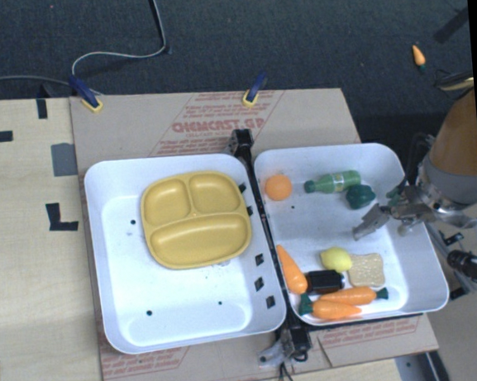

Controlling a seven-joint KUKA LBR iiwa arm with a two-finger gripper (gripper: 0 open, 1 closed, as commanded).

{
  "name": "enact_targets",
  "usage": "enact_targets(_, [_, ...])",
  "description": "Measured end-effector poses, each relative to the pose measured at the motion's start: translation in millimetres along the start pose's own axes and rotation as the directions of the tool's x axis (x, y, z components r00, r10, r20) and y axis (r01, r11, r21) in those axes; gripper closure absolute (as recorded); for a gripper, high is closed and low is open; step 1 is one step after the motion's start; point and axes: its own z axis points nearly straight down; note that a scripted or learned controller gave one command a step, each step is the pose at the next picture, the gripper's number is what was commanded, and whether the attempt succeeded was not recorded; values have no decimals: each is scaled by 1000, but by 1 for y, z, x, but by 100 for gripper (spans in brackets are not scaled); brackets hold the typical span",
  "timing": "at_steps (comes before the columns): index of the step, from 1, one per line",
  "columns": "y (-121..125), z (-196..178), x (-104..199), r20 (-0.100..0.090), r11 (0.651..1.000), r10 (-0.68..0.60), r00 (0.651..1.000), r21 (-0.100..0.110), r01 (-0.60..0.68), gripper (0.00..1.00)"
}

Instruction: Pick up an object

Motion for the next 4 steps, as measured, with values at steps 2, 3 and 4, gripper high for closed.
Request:
enact_targets(2, [25,89,52,2,1000,0,1000,-5,0,100])
enact_targets(3, [14,-41,121,1,1000,-1,1000,-3,1,100])
enact_targets(4, [14,-40,121,1,1000,-1,1000,-1,1,0])
